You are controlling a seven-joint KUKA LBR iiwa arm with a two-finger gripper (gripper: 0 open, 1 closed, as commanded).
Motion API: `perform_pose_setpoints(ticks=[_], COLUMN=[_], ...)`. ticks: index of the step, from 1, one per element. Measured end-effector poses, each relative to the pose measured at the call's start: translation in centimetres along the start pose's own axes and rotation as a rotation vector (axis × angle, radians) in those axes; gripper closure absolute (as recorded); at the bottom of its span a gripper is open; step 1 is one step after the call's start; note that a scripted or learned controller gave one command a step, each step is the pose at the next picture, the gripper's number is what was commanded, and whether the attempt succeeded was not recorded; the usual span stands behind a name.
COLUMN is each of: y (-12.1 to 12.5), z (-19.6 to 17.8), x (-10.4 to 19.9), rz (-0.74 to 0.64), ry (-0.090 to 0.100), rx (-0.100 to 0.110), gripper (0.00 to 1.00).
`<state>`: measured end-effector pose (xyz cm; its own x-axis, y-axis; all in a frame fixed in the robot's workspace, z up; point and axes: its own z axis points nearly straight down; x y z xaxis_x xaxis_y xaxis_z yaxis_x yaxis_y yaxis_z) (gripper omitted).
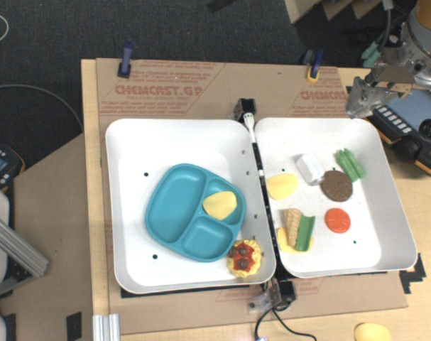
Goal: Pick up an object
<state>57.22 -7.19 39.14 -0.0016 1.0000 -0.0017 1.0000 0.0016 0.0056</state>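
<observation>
My gripper (360, 102) hangs above the far right corner of the right bin (396, 212), holding nothing that I can see. Below it in that bin lie a green bean piece (350, 164), a brown round cookie (336, 185), a white-grey block (309, 168), a yellow lemon-shaped piece (281, 186), a red disc (337, 220), a tan cone (292, 222) and a green stick (305, 233). The gripper is well apart from all of them, nearest the green bean piece.
The left bin (123, 190) holds a teal divided plate (179, 215) with a pale yellow piece (219, 204) in one compartment. A small red-and-yellow toy pizza (244, 256) lies at that bin's near right corner. A black divider (255, 155) runs between the bins.
</observation>
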Motion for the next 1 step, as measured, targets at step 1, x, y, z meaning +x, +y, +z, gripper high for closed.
perform_pose_setpoints(ticks=[1], y=[0.08], z=[-1.07], x=[0.01], rz=[-0.001], ry=[-0.001], rx=[-0.004], gripper=[1.00])
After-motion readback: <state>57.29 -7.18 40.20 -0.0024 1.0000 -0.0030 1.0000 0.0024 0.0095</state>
